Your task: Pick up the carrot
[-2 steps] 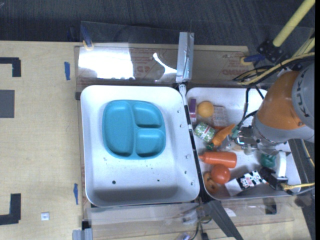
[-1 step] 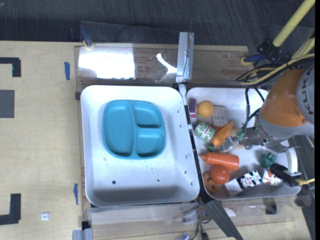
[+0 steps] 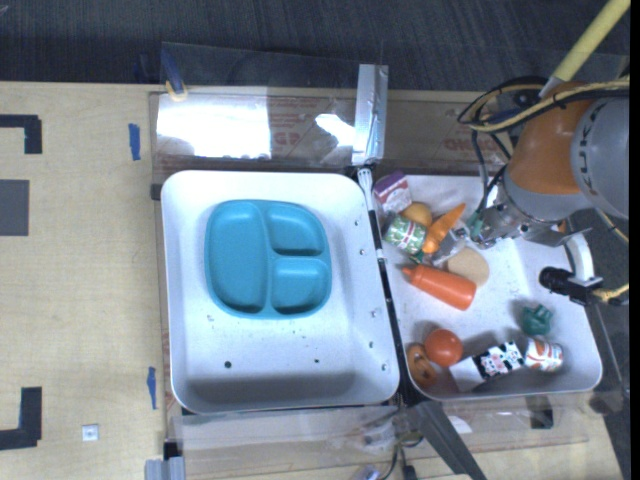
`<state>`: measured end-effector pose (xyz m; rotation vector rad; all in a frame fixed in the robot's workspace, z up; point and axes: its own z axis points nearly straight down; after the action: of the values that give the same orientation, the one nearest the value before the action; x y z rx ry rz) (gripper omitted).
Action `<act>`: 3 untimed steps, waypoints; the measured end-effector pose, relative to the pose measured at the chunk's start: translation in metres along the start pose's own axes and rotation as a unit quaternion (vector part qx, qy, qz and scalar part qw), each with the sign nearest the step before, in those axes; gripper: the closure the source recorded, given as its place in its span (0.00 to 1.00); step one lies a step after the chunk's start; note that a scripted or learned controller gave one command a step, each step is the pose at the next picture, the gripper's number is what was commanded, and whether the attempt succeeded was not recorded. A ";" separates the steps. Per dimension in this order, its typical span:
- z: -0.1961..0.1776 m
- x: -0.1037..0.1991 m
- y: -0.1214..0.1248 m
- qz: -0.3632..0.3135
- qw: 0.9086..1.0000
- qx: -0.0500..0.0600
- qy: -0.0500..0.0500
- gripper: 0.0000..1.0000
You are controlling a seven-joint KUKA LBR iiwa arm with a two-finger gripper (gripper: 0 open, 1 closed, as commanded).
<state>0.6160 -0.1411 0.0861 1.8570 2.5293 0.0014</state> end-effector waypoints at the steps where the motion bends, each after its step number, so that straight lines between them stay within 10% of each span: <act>1: 0.000 0.026 0.046 -0.136 0.991 -0.002 -0.001 0.00; 2: -0.110 -0.024 0.049 -0.075 0.997 -0.004 -0.002 0.00; 3: -0.062 0.022 -0.009 -0.069 0.998 0.002 0.002 0.00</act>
<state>0.6004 -0.1228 0.1477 1.6799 2.6556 -0.0005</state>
